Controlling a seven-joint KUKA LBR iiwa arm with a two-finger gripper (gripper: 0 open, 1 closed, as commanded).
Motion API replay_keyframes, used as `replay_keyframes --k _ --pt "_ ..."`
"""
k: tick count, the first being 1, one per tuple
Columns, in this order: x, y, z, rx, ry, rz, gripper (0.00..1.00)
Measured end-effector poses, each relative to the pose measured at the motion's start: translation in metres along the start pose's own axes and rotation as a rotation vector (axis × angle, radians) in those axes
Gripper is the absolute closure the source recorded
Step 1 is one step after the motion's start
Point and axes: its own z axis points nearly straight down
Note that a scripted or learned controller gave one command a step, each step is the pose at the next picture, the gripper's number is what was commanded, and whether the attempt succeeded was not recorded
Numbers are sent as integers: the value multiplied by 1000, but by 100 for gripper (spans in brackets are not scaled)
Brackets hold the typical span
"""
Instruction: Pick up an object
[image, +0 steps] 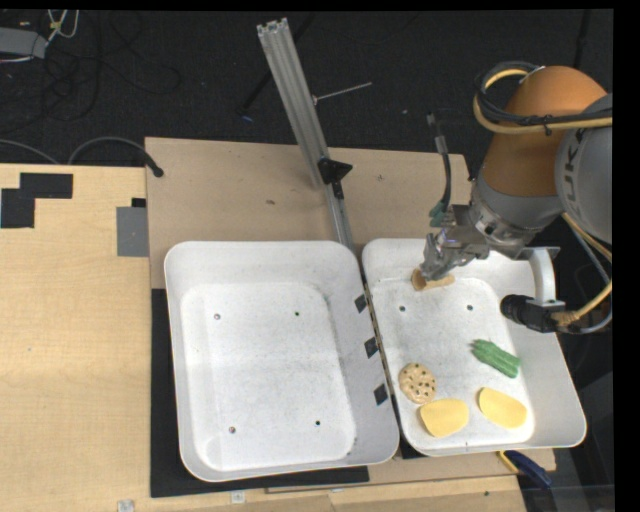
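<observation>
Arm: the grey arm with its orange band (545, 100) is seen at the upper right of the frame, bent down toward the right bin.
Pincer: the pincer (438, 268) is lowered over the upper left part of the right bin, right above a small tan piece; whether it is spread or pressed together cannot be told, since the tips are blurred against the piece.
Tan piece: a small tan piece (434, 282) is seen on the bin floor just under the pincer tips, near the bin's upper rim; whether it is touched or pinched cannot be told.
Right bin: the right bin (570, 420) is placed at the right of the frame, touching the left bin along its inner edge.
Cookie: a round brown speckled cookie (417, 381) is found in the lower left part of the right bin.
Yellow pieces: one yellow piece (443, 417) is laid just below the cookie; a second yellow piece (502, 407) is laid to its right, slightly apart.
Green piece: a long green piece (496, 358) is laid at a slant above the second yellow piece, toward the bin's right side.
Left bin: the left bin (180, 270) is set at the centre of the frame.
Tabletop: both bins are carried by a light brown tabletop (230, 190); a slanted metal rail (300, 110) is seen running from the top centre down to the gap between the bins.
</observation>
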Motion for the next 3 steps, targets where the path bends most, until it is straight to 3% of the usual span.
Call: replay_keyframes --k 3 --pt "157 33 4 -2 -1 -1 100"
